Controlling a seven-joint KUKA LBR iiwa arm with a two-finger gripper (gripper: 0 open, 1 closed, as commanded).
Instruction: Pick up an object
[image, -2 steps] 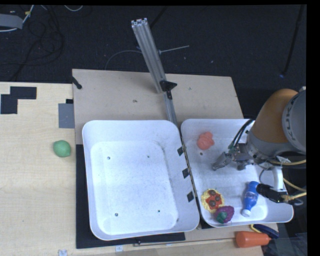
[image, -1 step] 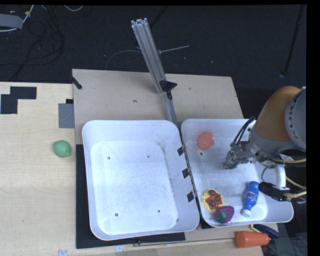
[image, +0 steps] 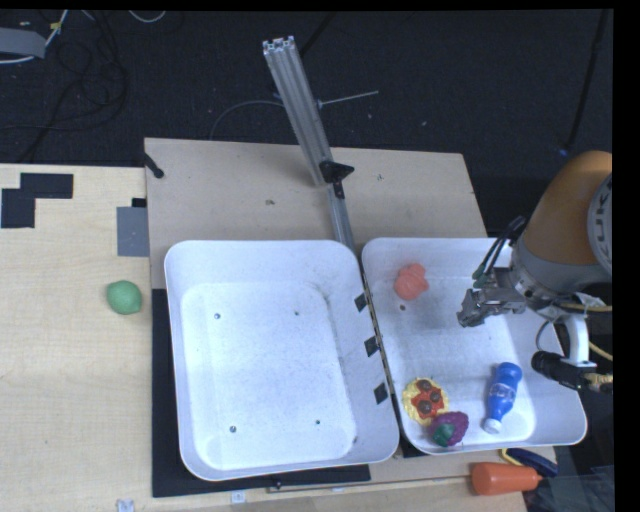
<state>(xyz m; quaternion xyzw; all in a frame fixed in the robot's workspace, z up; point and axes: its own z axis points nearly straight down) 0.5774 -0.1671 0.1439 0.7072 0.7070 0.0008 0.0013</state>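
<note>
So the arm (image: 570, 215) is leaning in from the right with its gripper (image: 480, 308) hanging over the upper middle of the right bin (image: 560, 432), and from where I'm standing there's nothing between the fingers; honestly can't tell if they're spread or pinched together, it's just a dark clump at this angle. The stuff to grab is all in that right bin: a pinkish-orange lumpy thing (image: 410, 282) sits near the top left corner, off to the left of the gripper and not touching it. Down along the bottom edge there's a yellow toy with red spots (image: 424, 397), and right against it a purple-and-green piece (image: 450, 428) (grapes maybe?). A blue and white bottle (image: 501, 396) lies tilted near the bottom right, a bit apart from those two. The left bin (image: 190, 262) is just sitting there next to it, the two bins touching along the middle where some black clips are. Outside the bins, a green ball (image: 125, 297) rests on the wooden bench to the left, and an orange thing (image: 503, 477) lies just past the bottom edge of the right bin.
</note>
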